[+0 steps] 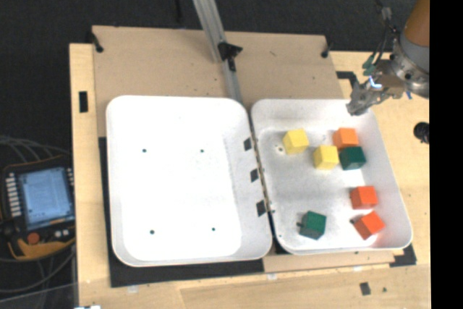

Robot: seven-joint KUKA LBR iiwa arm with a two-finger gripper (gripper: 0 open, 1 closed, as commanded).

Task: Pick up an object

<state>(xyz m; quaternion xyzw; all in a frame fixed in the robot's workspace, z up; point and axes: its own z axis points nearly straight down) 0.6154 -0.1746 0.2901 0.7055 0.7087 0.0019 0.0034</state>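
From above, the bench carries two shallow white bins side by side. The left bin shows bare white floor with a few small dark dots. The right bin holds seven blocks. Near its far edge sits a yellow block, with a second yellow block a little nearer the middle. An orange block lies toward the far right corner, and a dark green block sits just in front of it, touching the second yellow block's right side. Along the right edge lie another orange block and, closer to the near right corner, a tilted orange block. A second green block rests near the near edge, toward the middle. The gripper hangs above the far right corner of the right bin, close to the rim, on the grey arm reaching in from the right; whether it is released or clenched cannot be told, and nothing is seen in its grasp. A handheld screen lies off the bench's left edge.
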